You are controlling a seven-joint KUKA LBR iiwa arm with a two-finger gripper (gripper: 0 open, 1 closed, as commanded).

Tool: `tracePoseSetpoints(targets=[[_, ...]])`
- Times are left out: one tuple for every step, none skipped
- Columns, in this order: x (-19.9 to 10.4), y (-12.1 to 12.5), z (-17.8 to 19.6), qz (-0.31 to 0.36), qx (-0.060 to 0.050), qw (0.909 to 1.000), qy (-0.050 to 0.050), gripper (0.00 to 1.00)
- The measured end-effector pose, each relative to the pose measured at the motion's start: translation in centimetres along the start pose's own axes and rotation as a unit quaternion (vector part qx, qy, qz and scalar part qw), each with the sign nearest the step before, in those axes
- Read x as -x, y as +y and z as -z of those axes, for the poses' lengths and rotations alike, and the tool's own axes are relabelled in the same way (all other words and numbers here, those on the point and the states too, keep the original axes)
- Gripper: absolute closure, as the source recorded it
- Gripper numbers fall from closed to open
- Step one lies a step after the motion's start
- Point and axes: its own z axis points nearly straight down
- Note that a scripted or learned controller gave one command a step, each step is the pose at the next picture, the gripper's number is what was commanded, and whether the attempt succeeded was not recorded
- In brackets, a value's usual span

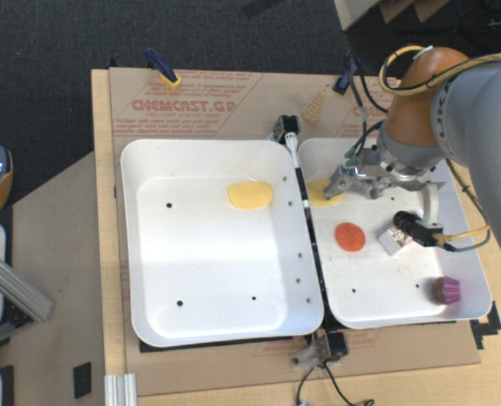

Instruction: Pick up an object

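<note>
My gripper (345, 184) hangs low over the back left part of the right bin (403, 311). Its tip is right beside a flat yellow piece (320, 193) that lies against that bin's left wall, and it partly covers the piece. I cannot tell whether it touches it. A red disc (349, 237) lies near the middle of the right bin, just in front of the gripper. A small purple object (447, 290) sits in the bin's front right corner. A yellow oval (250, 194) rests in the back half of the left bin (149, 311).
The two bins meet at a shared divider (308, 235) just left of the gripper. The grey arm (479, 117) crosses the back right of the right bin. Blue clamps (162, 66) hold the cardboard base at the back.
</note>
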Motion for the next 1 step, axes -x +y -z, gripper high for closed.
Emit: tracePoseSetpoints(targets=[[-1.13,-0.34,-0.04,-0.001,-0.003,1.0,0.001,0.0]])
